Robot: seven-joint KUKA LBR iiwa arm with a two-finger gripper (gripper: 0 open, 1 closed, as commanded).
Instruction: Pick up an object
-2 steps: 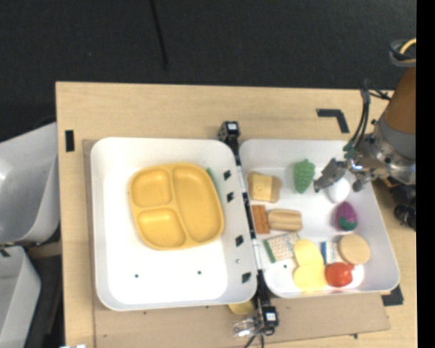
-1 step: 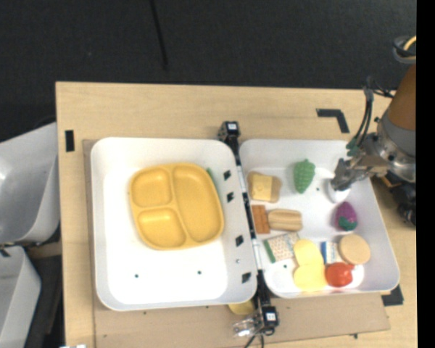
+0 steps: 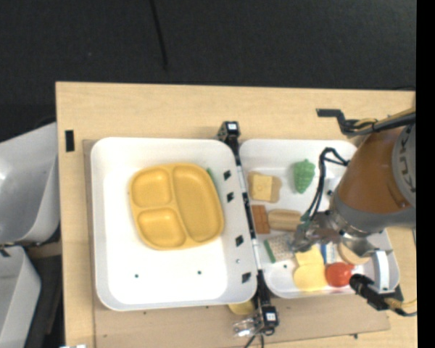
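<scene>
Over the right bin [image 3: 275,149], arm [image 3: 373,180] bends down among toys

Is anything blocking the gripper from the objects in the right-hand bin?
Nothing visible does. The gripper hangs low in the right bin, right among the items: a wooden block just above it and a yellow piece just below.

Arm [image 3: 373,183] reaches in from the right, orange band uppermost; wrist angled downward; gripper [image 3: 304,239] low, pointing left.
</scene>
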